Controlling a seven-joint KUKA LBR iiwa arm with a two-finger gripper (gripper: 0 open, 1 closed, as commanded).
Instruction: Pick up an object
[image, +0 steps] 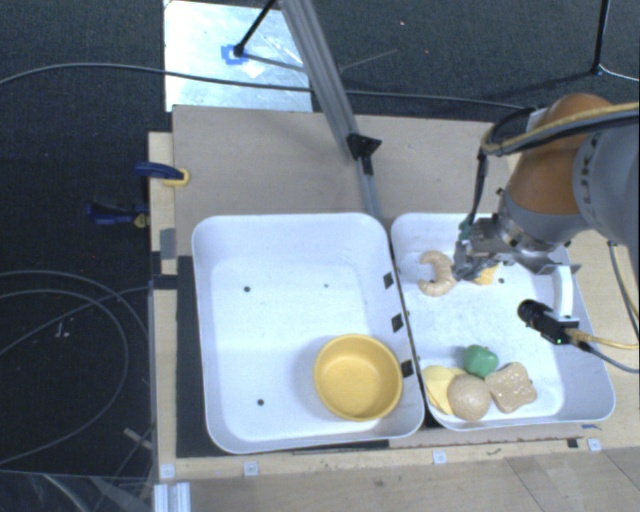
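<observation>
My gripper (468, 264) hangs low in the right bin (590, 385), near its back edge. A tan croissant (436, 273) lies just left of the fingers, touching or nearly touching them. A small yellow piece (487, 274) peeks out at the gripper's right side. At the front of the same bin sit a green pepper (481, 359), a tan slice of toast (511, 387), a round beige bun (468, 397) and a yellow piece (437, 380). The left bin (260, 300) holds a yellow bowl (357, 376).
A grey pole (335, 90) slants across the bench from the back toward the gap between the bins. The arm's black side attachment (545, 320) and a cable overhang the right bin's right side. Clamps (160, 175) sit at the bench's left edge.
</observation>
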